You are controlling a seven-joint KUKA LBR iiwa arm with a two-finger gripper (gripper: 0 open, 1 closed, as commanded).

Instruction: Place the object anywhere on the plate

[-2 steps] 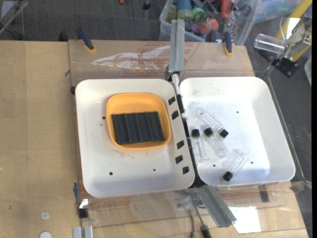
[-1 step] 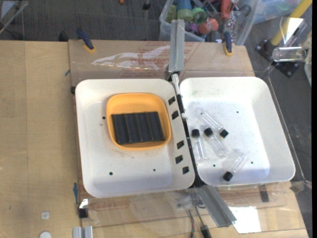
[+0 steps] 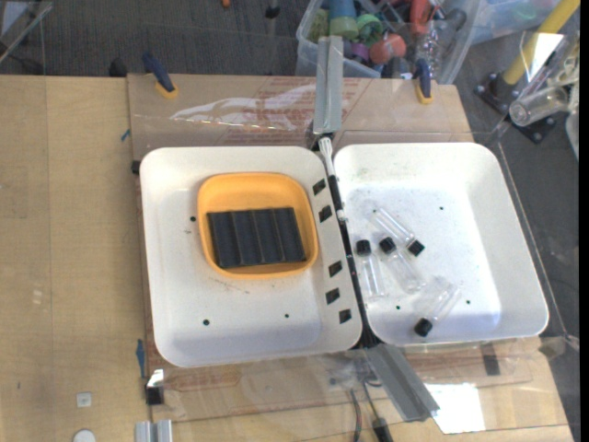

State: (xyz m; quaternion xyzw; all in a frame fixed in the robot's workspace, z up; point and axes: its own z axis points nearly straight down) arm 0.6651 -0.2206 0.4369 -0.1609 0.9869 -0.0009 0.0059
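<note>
An orange, rounded-square plate (image 3: 213,212) sits in the left white bin (image 3: 175,293), a little above the bin's middle. A dark grey ribbed rectangular block (image 3: 256,237) lies flat on the plate and covers most of its floor. In the right white bin (image 3: 479,201) lie several clear plastic tubes with black caps. One group (image 3: 386,238) is near the bin's middle left. Another tube (image 3: 434,304) lies near the front, with its black cap (image 3: 422,327) toward the front wall.
A row of small black tabs (image 3: 331,247) runs along the seam between the two bins. A metal bar (image 3: 327,90) stands behind the seam. A clear box of coloured toys (image 3: 386,17) is beyond the bench. Bare wood bench (image 3: 64,247) lies to the left.
</note>
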